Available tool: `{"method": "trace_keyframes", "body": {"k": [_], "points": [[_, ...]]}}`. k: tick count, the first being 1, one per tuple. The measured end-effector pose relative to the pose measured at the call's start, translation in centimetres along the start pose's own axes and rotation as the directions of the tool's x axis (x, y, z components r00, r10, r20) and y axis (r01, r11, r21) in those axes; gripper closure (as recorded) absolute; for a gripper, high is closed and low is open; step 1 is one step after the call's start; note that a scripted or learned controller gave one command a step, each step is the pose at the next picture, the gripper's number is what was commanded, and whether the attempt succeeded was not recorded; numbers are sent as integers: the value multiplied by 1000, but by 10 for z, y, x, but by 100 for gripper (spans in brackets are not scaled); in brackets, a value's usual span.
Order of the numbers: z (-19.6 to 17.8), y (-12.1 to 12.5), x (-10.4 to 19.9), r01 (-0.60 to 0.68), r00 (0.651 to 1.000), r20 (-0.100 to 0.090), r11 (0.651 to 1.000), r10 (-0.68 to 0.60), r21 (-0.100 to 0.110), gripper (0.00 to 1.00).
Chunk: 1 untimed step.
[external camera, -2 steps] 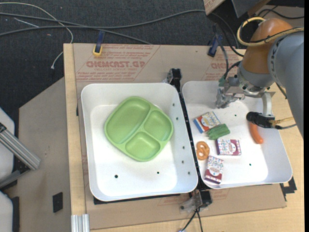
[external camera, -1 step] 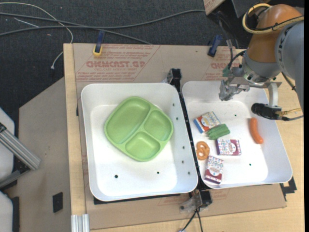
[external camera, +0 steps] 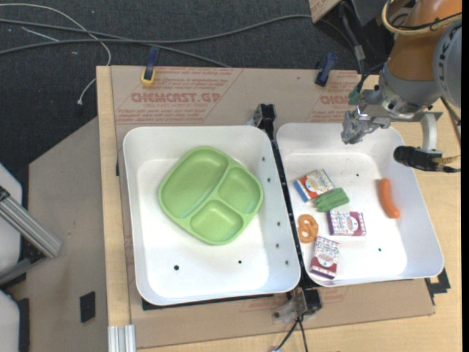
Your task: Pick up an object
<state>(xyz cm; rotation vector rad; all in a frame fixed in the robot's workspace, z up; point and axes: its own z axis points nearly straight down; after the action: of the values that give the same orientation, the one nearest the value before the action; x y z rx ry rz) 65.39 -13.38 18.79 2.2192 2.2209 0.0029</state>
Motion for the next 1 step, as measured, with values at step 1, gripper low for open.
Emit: {"method": "trace_keyframes", "body": {"k": [1], "points": [[-53,1,0,0,1000,1,1000,0,-1,100]]}}
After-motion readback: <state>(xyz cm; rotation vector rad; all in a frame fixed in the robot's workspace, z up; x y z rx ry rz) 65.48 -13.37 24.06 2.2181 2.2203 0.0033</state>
